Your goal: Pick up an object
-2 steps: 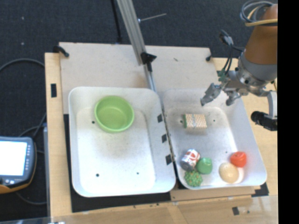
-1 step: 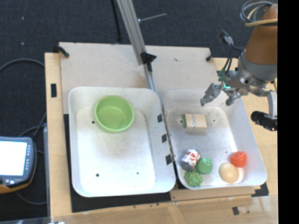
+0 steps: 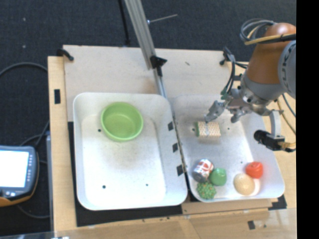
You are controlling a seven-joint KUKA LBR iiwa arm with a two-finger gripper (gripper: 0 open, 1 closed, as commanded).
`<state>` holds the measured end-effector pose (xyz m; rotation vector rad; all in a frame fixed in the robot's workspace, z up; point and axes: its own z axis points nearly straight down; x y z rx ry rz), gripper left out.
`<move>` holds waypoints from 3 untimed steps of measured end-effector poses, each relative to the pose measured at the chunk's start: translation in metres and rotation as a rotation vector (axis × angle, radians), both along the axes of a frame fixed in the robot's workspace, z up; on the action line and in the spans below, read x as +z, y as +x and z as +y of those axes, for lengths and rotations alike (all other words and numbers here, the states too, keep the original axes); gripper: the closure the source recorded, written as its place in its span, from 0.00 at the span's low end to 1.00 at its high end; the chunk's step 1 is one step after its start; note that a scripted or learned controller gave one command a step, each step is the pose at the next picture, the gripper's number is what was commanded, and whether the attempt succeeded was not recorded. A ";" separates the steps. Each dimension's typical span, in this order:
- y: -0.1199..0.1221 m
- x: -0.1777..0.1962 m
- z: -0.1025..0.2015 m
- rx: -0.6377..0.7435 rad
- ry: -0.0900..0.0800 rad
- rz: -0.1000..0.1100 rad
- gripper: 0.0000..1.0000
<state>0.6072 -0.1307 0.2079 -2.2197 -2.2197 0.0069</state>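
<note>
The gripper (image 3: pixel 225 112), fingers spread and holding nothing, is hovering over the right bin (image 3: pixel 259 193), just up and right of a beige corn-like cylinder (image 3: pixel 208 129) lying with its long axis across the bin.

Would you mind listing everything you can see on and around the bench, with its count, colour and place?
bins: two, white, side by side on the bench
bowl: one, green, far-left part of the left bin
patterned block: one, beige with a green end, upper middle of the right bin
can: one, silver and red, near edge of the right bin
round object: one, green, right beside the can
leafy object: one, green, near edge, just below the can
red object: one, red, near-right corner of the right bin
pale object: one, cream, just below the red object
pendant: one, grey with a screen, left of the bench
gripper: one, grey, open, above the right bin just right of the patterned block
</note>
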 end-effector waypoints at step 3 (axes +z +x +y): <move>0.000 -0.086 -0.007 -0.005 -0.002 -0.014 1.00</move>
